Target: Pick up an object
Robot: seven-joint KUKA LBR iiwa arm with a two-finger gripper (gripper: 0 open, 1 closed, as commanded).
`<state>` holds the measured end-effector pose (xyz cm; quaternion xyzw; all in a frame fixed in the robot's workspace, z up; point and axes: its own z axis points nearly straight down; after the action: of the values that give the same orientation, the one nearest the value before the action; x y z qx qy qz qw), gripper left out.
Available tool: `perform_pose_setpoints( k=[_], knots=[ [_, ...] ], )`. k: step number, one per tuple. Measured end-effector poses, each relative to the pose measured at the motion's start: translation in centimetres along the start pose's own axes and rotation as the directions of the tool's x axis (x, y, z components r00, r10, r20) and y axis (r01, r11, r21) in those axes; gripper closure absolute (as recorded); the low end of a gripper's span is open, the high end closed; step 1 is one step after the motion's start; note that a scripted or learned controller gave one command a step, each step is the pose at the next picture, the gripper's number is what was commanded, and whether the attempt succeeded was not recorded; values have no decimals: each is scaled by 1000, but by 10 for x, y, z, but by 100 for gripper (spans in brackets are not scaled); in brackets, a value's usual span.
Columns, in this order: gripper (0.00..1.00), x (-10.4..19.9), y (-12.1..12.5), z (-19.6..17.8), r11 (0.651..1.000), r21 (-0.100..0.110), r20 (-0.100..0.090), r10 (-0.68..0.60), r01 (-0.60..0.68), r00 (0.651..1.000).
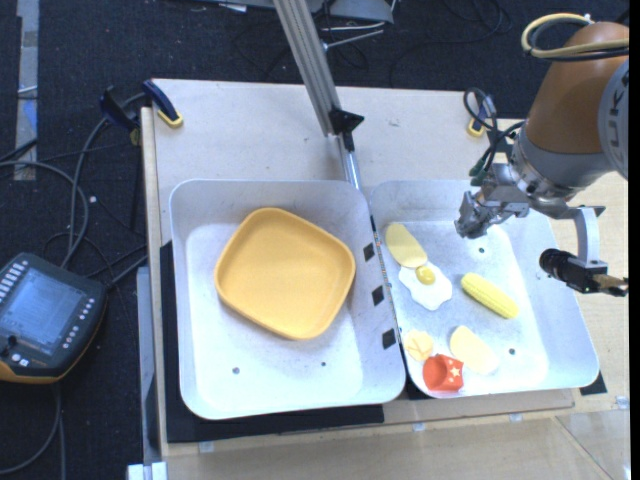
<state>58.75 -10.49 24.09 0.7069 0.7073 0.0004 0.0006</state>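
Note:
My gripper (pixel 475 220) hangs over the far part of the right bin (pixel 560 358), above and to the right of a pale yellow oval piece (pixel 405 244). A toy fried egg (pixel 426 284) lies just below that piece. A yellow corn cob (pixel 489 295) rests near the bin's middle. Toward the front lie a small yellow chip (pixel 419 345), a pale wedge (pixel 473 349) and a red piece (pixel 443 372). Nothing shows under the gripper tip, which stands apart from all the pieces.
A yellow square plate (pixel 286 271) lies in the left bin (pixel 200 368). A slanted metal pole (pixel 310 53) crosses the back of the bench. Clamps sit at the back corners (pixel 160 103). A teach pendant (pixel 45 313) rests on the floor at left.

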Motion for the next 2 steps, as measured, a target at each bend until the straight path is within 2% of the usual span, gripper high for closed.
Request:
perform_pose_setpoints(
  k=[1, 2],
  knots=[
    [100, 43, 2, 2, 1000, 2, -1, -3, 3, 1000],
    [100, 93, -11, 0, 1000, 1, -1, -4, 4, 1000]
  ],
)
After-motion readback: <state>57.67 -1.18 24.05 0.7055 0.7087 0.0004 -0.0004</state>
